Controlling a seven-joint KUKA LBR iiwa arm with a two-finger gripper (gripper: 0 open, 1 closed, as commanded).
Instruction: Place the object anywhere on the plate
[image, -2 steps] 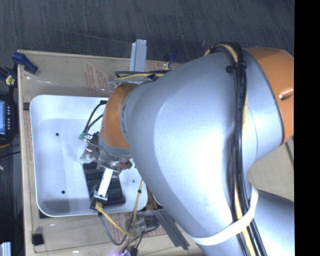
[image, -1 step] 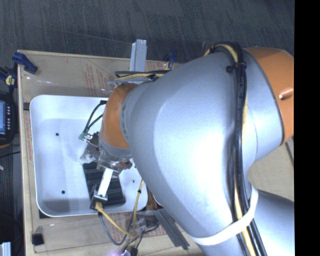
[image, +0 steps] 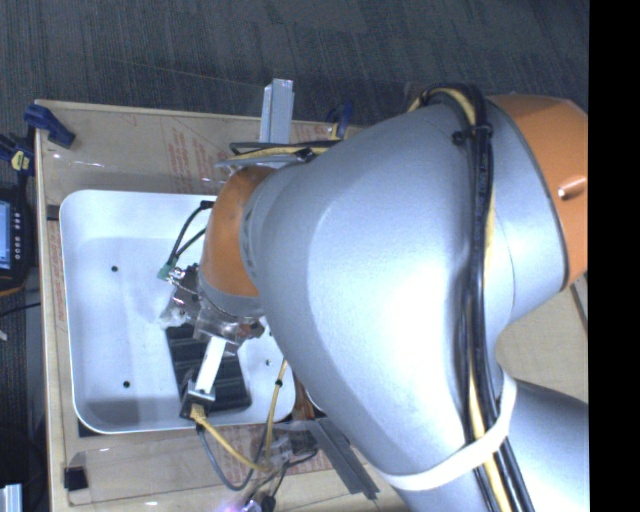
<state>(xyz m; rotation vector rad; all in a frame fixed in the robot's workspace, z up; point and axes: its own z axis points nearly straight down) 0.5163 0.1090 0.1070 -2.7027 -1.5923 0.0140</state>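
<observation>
With the wrist low in the 9 o'clock bin, probably mid-pick, you cannot tell the jaws' state or where the object lies; confirm a grasp before lifting.

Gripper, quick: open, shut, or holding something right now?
Gripper: cannot be told. It is down over the white bin, and the arm's wrist largely covers it.
</observation>
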